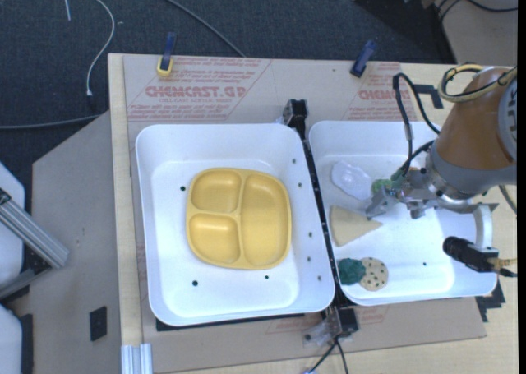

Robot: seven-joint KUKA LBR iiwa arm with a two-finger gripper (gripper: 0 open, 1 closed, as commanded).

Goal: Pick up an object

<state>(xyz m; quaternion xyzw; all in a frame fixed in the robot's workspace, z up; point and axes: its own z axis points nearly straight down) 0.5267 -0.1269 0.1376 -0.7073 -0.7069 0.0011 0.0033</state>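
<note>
Two white bins; fingers (380, 202) (grip unclear) over pale wedge (352, 225), right bin (427, 282).

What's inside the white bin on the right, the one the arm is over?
The right white bin holds a clear plastic cup, a cream wedge and a speckled cookie; the tool covers some floor.

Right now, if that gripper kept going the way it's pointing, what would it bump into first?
Probably the pale wedge in the right bin, just below the gripper. The clear object lies beside that line. Depth is hard to judge from above.
</note>
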